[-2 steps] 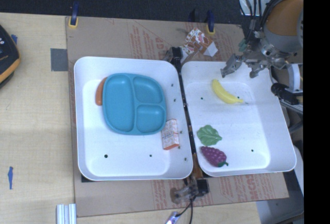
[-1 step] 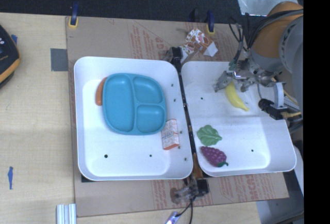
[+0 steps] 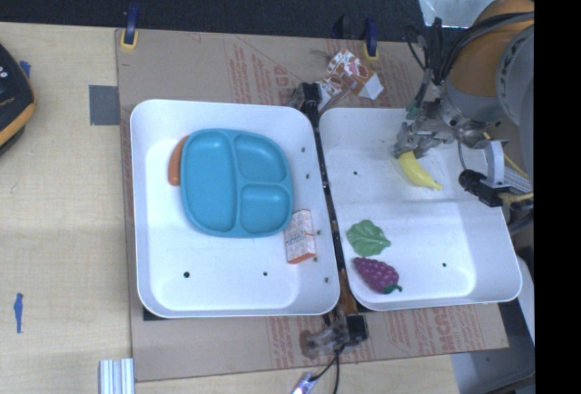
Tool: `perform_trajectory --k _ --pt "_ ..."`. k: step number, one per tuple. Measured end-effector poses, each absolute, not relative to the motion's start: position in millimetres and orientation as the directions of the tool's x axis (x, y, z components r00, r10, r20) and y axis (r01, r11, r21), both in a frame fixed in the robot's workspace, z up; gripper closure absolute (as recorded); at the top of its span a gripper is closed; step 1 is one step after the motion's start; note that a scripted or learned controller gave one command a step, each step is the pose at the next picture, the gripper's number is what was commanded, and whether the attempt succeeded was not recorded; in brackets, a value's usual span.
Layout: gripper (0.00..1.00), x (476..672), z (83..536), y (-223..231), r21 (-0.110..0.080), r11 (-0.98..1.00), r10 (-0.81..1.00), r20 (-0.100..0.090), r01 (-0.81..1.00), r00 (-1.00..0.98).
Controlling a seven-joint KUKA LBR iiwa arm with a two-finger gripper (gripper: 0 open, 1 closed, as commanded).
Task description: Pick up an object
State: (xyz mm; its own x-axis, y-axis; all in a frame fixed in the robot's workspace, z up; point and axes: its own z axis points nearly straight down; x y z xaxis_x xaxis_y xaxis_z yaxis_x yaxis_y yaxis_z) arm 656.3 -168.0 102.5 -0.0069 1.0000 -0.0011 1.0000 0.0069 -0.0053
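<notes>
Single fixed camera above bench, angled down, both white bins framed, arm entering from right

In the left bin a divided plate lies, with a small packet at its near right. In the right bin, a banana lies far, a leaf and grapes near left.

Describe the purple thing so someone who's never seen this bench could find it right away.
Look in the right-hand white bin, at its near edge. The bunch of purple grapes lies there, just below a green leaf. It is the only purple, knobbly item; the banana farther back is yellow.
</notes>
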Motion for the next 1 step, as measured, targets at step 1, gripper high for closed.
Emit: perform_trajectory --k 1 --pt "1.0 657.1 193.2 -59.4 -0.001 0.006 1.0 0.002 1.0 -0.006"
